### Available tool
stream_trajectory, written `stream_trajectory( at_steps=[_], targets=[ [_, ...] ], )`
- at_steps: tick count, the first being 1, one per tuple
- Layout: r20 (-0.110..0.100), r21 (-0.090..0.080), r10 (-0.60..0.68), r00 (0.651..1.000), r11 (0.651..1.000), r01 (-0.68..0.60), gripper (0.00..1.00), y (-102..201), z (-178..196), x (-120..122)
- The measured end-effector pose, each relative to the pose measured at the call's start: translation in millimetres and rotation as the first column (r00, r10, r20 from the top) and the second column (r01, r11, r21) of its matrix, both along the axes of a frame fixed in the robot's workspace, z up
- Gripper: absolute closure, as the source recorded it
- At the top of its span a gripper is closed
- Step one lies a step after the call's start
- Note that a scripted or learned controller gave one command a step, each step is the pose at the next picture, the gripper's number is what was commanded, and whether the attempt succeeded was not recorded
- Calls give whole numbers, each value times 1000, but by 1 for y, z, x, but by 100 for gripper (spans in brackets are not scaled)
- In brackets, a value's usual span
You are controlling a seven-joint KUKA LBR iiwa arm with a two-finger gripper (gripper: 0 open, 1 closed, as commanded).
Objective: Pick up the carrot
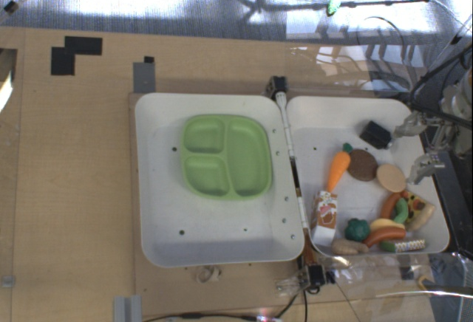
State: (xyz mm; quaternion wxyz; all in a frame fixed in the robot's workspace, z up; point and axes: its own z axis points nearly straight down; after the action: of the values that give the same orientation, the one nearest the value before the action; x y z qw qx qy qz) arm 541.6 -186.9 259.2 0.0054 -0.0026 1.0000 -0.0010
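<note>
The carrot (338,169) is orange with a green top and lies tilted in the right bin (318,125), left of centre, with its tip pointing toward the front. My gripper (416,145) hangs over the bin's right edge, well to the right of the carrot. It stands open, with nothing between its fingers.
Beside the carrot lie a brown disc (362,164) and a tan disc (391,177). A black block (375,134) sits near the gripper. A small carton (325,210), broccoli (358,229), a hot dog (384,232) and other toy food crowd the front. A green divided plate (225,156) rests in the left bin (159,195).
</note>
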Motion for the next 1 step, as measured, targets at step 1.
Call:
stream_trajectory(
  at_steps=[1],
  targets=[
    [9, -1, -67, 998, 998, 67, 0, 17, -169, -7]
  ],
)
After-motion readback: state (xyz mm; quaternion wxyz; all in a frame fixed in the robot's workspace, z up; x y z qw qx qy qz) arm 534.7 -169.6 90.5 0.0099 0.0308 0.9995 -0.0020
